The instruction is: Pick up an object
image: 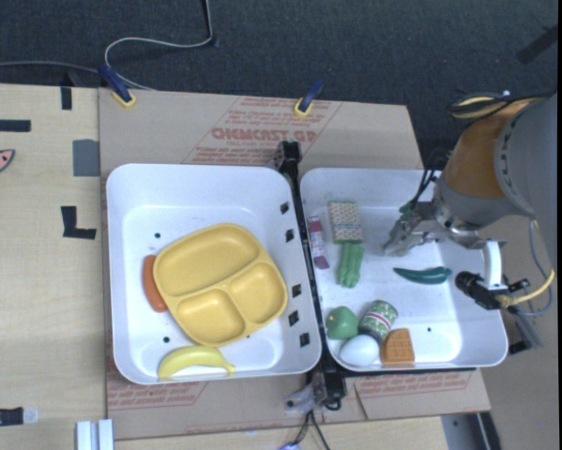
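The cardboard-covered surface (pixel 252 129) bore two bins; the end effector (pixel 400 239), whose state I cannot tell, should descend squarely over the green pepper (pixel 422 274).

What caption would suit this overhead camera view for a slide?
Robot arm's gripper hovers in the right bin near a green pepper; a yellow tray sits in the left bin.
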